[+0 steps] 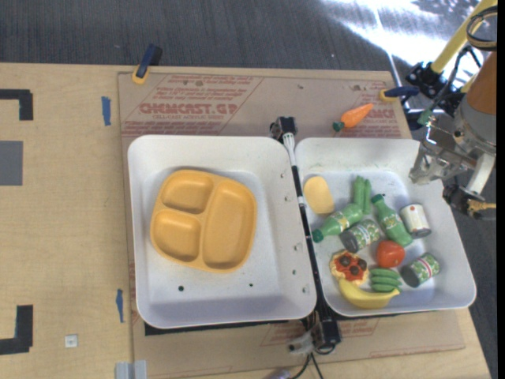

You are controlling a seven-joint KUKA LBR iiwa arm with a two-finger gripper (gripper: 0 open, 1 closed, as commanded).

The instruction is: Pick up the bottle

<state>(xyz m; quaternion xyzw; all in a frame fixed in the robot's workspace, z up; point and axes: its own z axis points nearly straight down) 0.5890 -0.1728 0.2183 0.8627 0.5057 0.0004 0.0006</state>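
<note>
Two green toy bottles lie in the right bin (458,247). One bottle (341,223) lies at a slant near the bin's middle left, its white cap toward the divider. The other bottle (390,219), with a dark cap, lies just right of it, pointing up and left. My gripper (432,170) hangs over the bin's upper right corner, up and to the right of both bottles and apart from them. Nothing shows in its grasp.
Around the bottles lie a yellow egg-like piece (319,194), green pods (361,193), three small cans (416,219), a tomato (390,253), a pizza slice (349,265) and a banana (365,294). The left bin (150,290) holds a yellow divided plate (204,219). A toy carrot (356,115) lies behind the bins.
</note>
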